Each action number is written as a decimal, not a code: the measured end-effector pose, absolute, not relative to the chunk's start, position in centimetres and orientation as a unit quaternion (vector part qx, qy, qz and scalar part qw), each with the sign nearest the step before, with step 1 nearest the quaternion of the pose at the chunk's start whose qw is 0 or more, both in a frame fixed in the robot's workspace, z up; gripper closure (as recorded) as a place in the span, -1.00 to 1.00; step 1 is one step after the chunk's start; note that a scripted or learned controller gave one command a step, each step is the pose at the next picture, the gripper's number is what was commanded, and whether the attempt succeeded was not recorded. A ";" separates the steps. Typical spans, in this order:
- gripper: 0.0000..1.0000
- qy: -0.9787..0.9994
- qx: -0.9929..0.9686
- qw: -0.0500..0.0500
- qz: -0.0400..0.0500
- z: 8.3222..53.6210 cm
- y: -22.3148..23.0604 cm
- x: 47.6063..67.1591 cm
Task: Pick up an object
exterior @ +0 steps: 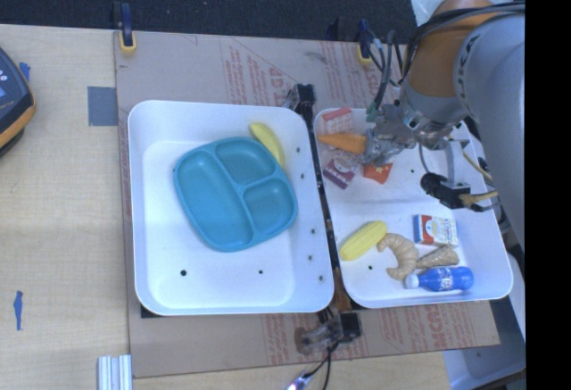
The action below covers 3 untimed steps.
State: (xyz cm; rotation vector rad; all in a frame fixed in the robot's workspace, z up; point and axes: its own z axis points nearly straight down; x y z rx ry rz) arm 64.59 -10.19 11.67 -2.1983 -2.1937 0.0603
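My gripper (382, 150) reaches down into the upper part of the right bin (489, 286), among a cluster of small items. An orange carrot (343, 142) lies just left of it, a red-orange piece (378, 171) just below it, and a pink-and-white packet (335, 120) and a dark purple packet (340, 172) sit nearby. Lower in that bin lie a yellow corn cob (362, 239), a tan ginger-shaped root (403, 254), a small red-and-white carton (434, 228) and a blue bottle (439, 279). The fingertips are hidden behind the wrist and cables.
The left bin (161, 290) holds a blue divided plate (235, 192) with a yellow banana (268, 144) by its upper right corner. A black clamp (304, 97) sits where the bins meet. The grey arm with its orange band (446, 58) covers the right bin's upper right corner.
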 end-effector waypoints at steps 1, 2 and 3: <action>-1.00 -0.707 -0.707 0.017 0.019 11.7 -10.1 64.6; -1.00 -0.709 -0.705 0.006 0.010 9.7 -9.8 65.4; -1.00 -0.709 -0.705 0.006 0.009 9.7 -9.8 65.4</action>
